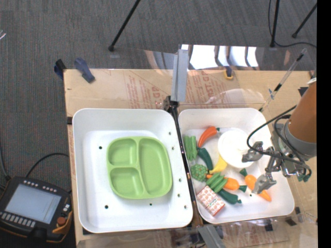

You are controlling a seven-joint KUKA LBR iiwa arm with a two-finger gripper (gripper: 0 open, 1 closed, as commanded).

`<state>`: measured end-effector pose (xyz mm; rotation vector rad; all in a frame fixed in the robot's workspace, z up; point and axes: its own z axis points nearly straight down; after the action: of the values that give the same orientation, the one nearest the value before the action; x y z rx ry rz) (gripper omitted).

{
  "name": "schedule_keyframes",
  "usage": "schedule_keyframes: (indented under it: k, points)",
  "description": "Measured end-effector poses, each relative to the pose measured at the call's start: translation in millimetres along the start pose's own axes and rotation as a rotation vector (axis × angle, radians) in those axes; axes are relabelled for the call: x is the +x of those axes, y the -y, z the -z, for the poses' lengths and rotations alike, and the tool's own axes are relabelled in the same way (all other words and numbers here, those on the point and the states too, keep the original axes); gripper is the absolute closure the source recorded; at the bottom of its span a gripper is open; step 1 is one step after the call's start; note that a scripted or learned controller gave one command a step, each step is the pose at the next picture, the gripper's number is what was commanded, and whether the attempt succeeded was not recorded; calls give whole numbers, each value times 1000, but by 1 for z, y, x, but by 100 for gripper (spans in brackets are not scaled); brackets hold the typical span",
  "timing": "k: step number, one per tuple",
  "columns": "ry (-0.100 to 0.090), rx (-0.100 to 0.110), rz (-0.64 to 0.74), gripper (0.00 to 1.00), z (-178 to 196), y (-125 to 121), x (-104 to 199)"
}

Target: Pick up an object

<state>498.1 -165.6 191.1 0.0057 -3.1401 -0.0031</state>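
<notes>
My gripper (259, 168) hangs over the right side of the right bin (281, 206), open, with nothing between its fingers. One finger (253, 154) is at the edge of a white plate (232, 146). The other finger (265, 182) is just above a small orange piece (250, 181) and an orange carrot (265, 195). Left of these lie toy foods: an orange pepper (208, 135), green cucumbers (190, 148), a yellow banana (220, 165), a broccoli (199, 172), green pods (216, 182) and a red-and-white box (211, 200).
The left bin (88, 138) holds a green divided tray (139, 167). A metal post (179, 76) stands at the back between the bins. A teach pendant (31, 205) lies on the floor at lower left. Tripod legs stand behind the bench.
</notes>
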Motion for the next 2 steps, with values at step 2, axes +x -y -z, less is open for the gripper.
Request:
schedule_keyframes:
  k: [2]
  points:
    - [3,3,-240,0,-104,-75,17]
